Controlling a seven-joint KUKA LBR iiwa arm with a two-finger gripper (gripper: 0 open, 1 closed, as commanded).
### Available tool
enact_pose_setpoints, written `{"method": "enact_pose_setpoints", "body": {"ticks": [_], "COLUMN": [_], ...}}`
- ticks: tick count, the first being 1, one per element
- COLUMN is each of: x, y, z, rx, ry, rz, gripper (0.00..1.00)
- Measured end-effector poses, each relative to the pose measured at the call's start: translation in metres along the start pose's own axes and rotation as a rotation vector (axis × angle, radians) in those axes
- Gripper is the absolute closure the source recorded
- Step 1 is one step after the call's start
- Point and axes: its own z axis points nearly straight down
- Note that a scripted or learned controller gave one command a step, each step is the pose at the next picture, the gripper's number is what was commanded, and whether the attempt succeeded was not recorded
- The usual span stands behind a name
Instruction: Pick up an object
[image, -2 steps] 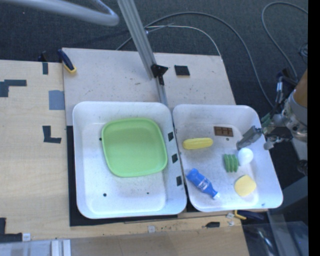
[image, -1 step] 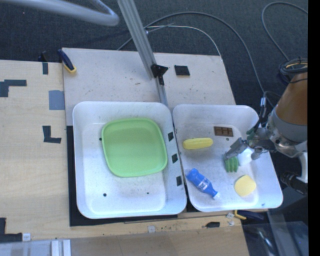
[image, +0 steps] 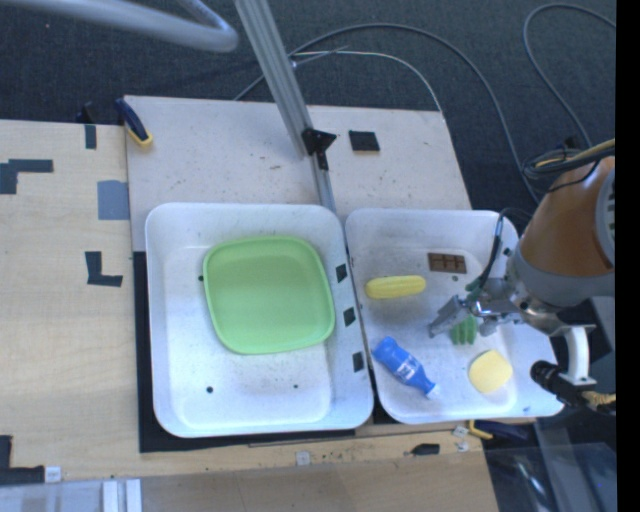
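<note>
Bench scene viewed from above at a slant. Two shallow white bins sit side by side on the table (image: 230, 150). Left bin (image: 165, 330): a green square plate (image: 268, 294) lying flat. Right bin (image: 400, 400): a yellow corn cob (image: 395, 288), long axis running left to right; a blue bottle (image: 404, 365), long axis on a diagonal from upper left to lower right; a yellow rounded object (image: 490, 371) near the bin's lower right corner; a small brown block (image: 446, 263) near the far wall; and a small green object (image: 463, 331). The gripper (image: 455, 322) reaches in from the right, low over the right bin, touching or just over the green object, between corn cob and yellow rounded object. Whether the fingers are spread or closed, or have hold of anything, cannot be told at this resolution.
</note>
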Motion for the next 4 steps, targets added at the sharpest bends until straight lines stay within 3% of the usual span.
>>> {"method": "enact_pose_setpoints", "body": {"ticks": [1,2,4], "x": [0.009,0.009,0.002], "y": [0.000,0.001,0.009], "z": [0.058,0.046,-0.045], "rx": [0.000,-0.004,-0.010], "ry": [0.000,-0.001,-0.002], "rz": [0.000,0.000,0.001], "gripper": [0.00,1.00,1.00]}}
